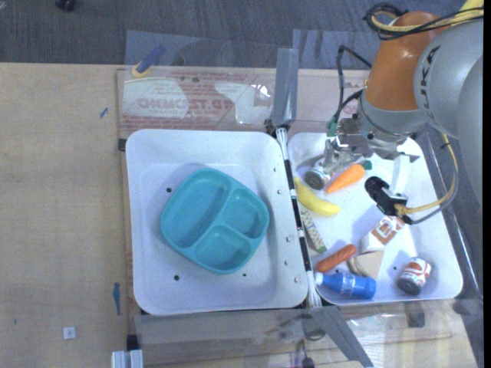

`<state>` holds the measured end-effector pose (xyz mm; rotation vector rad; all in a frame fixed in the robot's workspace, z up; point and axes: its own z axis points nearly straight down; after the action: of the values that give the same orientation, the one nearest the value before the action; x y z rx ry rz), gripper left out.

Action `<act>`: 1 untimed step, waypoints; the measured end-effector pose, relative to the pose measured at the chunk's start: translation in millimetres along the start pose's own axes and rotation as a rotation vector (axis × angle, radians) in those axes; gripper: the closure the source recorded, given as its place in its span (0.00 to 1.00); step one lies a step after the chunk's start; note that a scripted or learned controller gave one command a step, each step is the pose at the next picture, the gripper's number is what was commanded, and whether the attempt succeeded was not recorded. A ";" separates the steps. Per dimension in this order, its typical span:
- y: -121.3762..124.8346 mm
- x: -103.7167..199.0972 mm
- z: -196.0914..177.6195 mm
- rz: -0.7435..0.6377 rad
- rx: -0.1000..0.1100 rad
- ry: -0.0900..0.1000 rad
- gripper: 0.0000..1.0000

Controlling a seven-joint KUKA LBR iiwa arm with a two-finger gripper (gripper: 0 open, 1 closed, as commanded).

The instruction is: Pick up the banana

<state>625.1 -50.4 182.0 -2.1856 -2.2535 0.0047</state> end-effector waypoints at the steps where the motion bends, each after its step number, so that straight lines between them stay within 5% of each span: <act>1: -0.1 -0.1 0.1 0.000 0.000 0.000 0.00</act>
<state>625.0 -50.4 181.9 -2.1858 -2.2532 0.0054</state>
